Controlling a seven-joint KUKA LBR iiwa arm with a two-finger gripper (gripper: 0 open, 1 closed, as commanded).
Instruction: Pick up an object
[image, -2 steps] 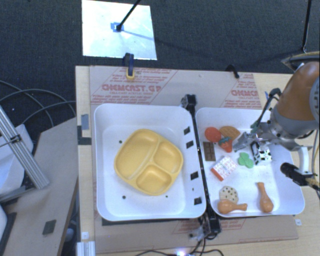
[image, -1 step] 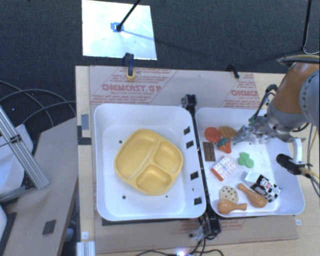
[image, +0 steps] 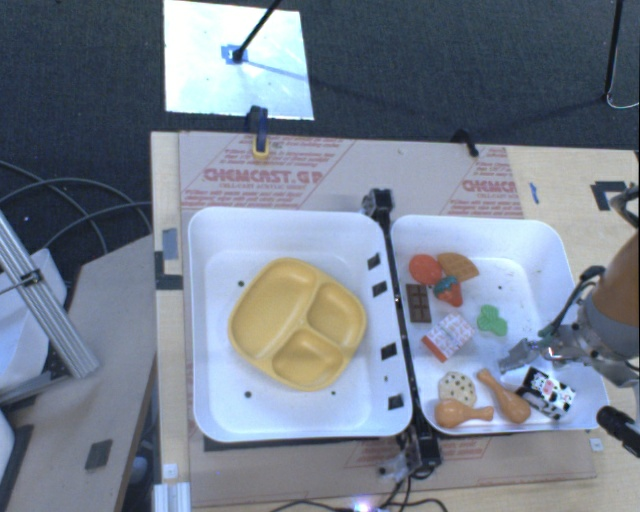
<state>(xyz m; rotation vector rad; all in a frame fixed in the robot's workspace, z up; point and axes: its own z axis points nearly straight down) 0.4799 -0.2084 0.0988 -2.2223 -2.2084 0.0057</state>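
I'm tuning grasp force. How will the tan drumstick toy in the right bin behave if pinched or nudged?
The drumstick looks like moulded plastic, so probably stiff and light. Its rounded, tapered shape may let it slip from a pinch or pivot when nudged. Lying flat, it seems unlikely to tip, though it could bump the black-and-white toy beside it.

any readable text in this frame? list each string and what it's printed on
"CHEMCAST GP" in red, on the left of the brown protective sheet under the bins.
The same red print, slanted and cut off by the bin, on the right of that sheet: only partly legible.
Small boxed toy in the right bin: red and white pattern, too small to read.
Black-and-white toy: markings too blurred to read.
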